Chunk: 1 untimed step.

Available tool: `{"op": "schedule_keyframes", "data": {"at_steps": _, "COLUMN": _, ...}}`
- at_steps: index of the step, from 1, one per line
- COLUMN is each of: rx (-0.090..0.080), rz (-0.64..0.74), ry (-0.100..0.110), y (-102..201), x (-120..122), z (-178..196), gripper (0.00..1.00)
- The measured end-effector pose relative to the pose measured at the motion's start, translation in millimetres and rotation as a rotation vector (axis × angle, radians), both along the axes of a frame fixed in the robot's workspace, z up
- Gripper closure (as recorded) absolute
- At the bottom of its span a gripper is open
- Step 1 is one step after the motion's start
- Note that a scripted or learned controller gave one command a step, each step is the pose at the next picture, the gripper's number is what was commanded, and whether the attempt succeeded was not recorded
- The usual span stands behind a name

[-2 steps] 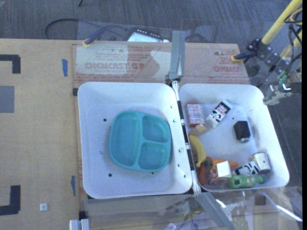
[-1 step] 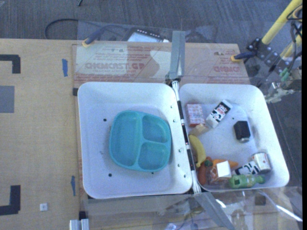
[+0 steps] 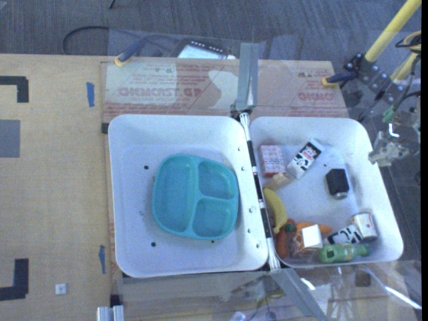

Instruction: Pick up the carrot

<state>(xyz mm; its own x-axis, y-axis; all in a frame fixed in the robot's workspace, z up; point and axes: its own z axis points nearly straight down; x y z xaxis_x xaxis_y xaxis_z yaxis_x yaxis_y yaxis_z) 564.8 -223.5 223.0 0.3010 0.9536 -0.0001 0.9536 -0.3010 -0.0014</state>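
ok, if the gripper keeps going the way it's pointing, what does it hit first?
Probably the right bin's right rim: the gripper hangs blurred above it, apparently pointing down. Depth unclear. The carrot lies well off that line.

teal plate [image 3: 194, 197], orange carrot [image 3: 322, 230], blk/wht carton [image 3: 305, 157]

Carrot [image 3: 319, 230] among clutter in right bin [image 3: 381, 179]; teal plate [image 3: 195, 197] in left bin [image 3: 130, 179].

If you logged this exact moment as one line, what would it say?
task: pick up carrot | orange carrot: lying in right white bin, near front edge, beside yellow banana | teal divided plate: in left white bin | status: not picked
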Motion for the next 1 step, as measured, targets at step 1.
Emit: {"op": "schedule_keyframes", "data": {"at_steps": 1, "rx": -0.001, "rz": -0.015, "ry": -0.002, "y": 39.5, "x": 16.8, "z": 26.8, "gripper": 1.00}}
